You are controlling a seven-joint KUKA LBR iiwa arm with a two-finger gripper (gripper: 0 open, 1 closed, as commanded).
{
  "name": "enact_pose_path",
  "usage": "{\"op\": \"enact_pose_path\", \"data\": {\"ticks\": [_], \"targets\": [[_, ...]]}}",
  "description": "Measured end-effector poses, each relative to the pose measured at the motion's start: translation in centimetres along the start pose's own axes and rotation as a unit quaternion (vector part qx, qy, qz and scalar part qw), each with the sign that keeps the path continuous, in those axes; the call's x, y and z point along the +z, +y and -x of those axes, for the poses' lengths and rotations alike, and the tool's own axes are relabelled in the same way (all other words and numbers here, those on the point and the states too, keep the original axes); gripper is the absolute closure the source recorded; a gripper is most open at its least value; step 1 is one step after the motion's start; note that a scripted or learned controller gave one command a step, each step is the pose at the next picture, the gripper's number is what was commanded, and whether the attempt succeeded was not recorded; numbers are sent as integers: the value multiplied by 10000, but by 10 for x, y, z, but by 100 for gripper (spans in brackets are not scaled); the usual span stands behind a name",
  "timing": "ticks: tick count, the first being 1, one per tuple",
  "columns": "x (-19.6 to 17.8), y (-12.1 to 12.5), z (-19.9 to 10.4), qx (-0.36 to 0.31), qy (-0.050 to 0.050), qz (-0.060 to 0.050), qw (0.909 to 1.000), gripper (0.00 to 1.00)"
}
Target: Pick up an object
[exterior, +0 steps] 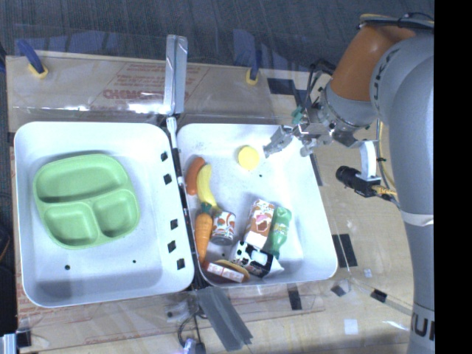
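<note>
Target candidates all sit in the right shallow white bin (313, 220). Nothing is singled out by the task, so listing them. A small round yellow object (248, 156), lemon-like, lies alone in the upper middle of the bin floor, just beside the jaws and not touching them. Down the left wall: a red-orange oblong piece (193, 174), a yellow banana (206, 186) touching it, and an orange carrot (203, 234) below, pointing down. Next to the carrot is a small can with a red and white label (223, 227). Right of that, a printed carton (259, 223) lies tilted, with a green bottle (279, 228) against its right side. A black and white item (247, 255) and a flat reddish packet (226, 271) are packed into the bottom edge; can't tell what they are.

Gripper (291, 140) hangs over the bin's upper right corner, on the grey arm with orange band (366, 65) coming in from the right. Jaws are spread, nothing between them.

Left shallow white bin (29, 271) holds a light green three-compartment plastic tray (87, 198), sitting upper left on the floor. A grey metal divider strip (175, 80) stands at the seam between the bins.

The tabletop (354, 286) is pale wood with black tape marks and a clear printed sheet (125, 83) behind the bins. The floor past it is dark carpet (221, 6).
</note>
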State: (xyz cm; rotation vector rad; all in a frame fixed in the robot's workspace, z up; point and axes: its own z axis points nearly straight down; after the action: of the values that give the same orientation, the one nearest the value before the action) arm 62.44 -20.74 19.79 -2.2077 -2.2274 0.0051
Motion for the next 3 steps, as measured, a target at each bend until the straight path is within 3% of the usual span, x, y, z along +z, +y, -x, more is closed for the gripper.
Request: {"op": "enact_pose_path", "data": {"ticks": [1, 2, 3], "targets": [[97, 30, -36, 0, 0, -2, 10000, 0], [72, 33, -51, -911, -11, 19, 9958, 0], [107, 20, -52, -1062, -6, 9, 9943, 0]]}}
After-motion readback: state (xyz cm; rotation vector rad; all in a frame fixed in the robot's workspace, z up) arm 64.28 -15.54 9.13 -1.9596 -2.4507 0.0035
